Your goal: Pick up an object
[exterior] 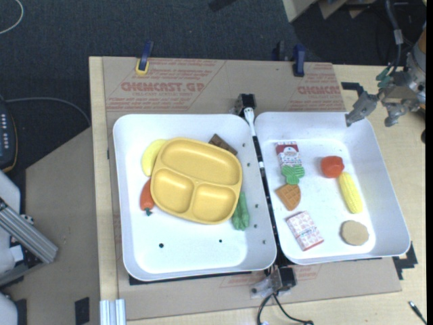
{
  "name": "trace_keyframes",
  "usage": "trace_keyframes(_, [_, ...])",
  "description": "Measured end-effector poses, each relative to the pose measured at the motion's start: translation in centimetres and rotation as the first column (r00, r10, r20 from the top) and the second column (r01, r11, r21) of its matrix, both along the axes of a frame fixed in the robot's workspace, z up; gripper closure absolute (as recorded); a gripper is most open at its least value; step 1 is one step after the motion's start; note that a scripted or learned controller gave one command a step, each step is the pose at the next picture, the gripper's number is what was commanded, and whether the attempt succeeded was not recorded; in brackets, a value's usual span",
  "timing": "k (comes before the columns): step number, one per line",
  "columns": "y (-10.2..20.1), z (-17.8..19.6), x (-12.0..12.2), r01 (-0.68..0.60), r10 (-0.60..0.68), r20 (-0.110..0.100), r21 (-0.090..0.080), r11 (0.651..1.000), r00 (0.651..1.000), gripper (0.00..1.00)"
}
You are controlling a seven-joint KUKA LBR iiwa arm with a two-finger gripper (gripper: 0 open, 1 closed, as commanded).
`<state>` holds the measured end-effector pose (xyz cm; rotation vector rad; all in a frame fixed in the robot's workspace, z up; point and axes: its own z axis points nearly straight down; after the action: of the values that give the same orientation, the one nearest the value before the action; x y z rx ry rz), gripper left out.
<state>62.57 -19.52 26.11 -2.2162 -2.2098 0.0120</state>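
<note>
My gripper (pixel 371 117) hangs open over the far right corner of the right bin (pixel 385 175), with nothing between its fingers. Below it in that bin lie a red tomato (pixel 331 166) and a yellow corn cob (pixel 350 191). A tan round cookie (pixel 354 233) sits at the near right. Toward the bin's left side are a red and white carton (pixel 289 154), a small green piece (pixel 293 175), an orange wedge (pixel 289 196) and a pink and white packet (pixel 304 230).
The left bin (pixel 128 235) holds a yellow divided tray (pixel 196 180), with a yellow banana (pixel 151 156), a red-orange pepper (pixel 147 198), a green vegetable (pixel 241 214) and a brown piece (pixel 220 142) tucked around it. Clamps (pixel 143 63) hold the board's far edge.
</note>
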Motion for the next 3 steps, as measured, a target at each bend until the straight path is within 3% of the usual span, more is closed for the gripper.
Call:
trace_keyframes(1, [0.1, 0.8, 0.2, -0.003, 0.003, 0.014, -0.003, 1.000, 1.000, 0.00])
trace_keyframes(3, [-0.4, -9.5, -0.4, -0.003, 0.003, 0.009, -0.002, 1.000, 1.000, 0.00])
